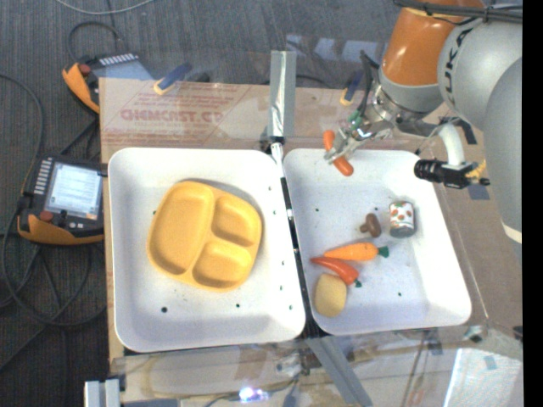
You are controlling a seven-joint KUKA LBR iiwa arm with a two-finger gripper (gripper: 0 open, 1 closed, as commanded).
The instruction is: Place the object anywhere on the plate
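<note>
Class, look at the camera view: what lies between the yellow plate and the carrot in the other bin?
In the camera view, between the yellow plate and the carrot lie bare white bin floor and the two bins' adjoining rims; no object sits there.

Plate (204, 233) in left bin (127, 312)

The arm (475, 49) is cut off by the top and right edges.

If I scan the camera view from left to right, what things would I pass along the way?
Handheld screen controller → yellow divided plate in the left bin → toy potato → toy carrot → small can in the right bin.
</note>
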